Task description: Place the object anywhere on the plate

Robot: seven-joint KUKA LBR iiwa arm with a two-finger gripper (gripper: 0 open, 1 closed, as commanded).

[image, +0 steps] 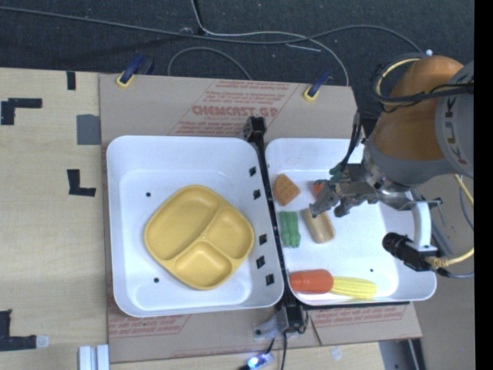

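Tan block (320,227) lies just under the pincer (326,204); whether it is clenched, I cannot tell.

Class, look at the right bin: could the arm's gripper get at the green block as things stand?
Probably yes. The gripper hovers beside the flat green rectangular block, which lies uncovered by the bin divider; the tan cylinder nearby leaves space.

Yellow divided plate (199,236) lies in left bin (127,160)

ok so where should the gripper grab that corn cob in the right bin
Probably across the middle of the corn, coming straight down. It lies flat along the bin's front wall, its left end touching the carrot, so close the fingers across its narrow width.
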